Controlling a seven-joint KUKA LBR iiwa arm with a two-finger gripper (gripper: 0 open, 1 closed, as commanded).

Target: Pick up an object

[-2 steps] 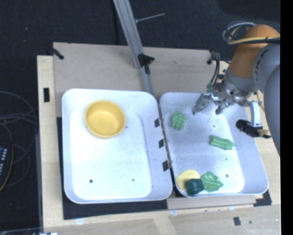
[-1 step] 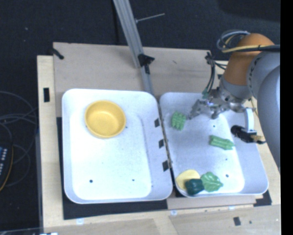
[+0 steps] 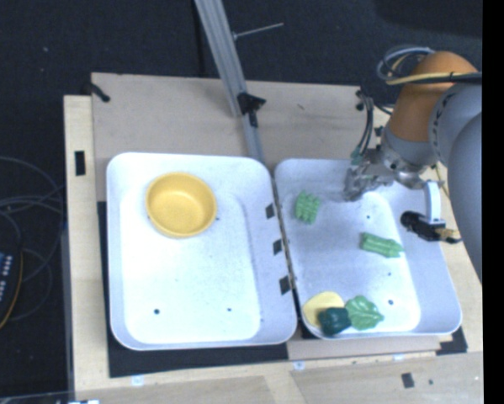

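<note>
Reaching in from the right, the arm sets its gripper over the far end of the right-hand bin — whether it is released or clenched cannot be told. Nothing shows in its grasp. Just left lies a green block; a green bar sits nearer. At the near edge cluster a yellow piece, a dark teal block and a green lump. A yellow bowl rests in the left bin.
</note>
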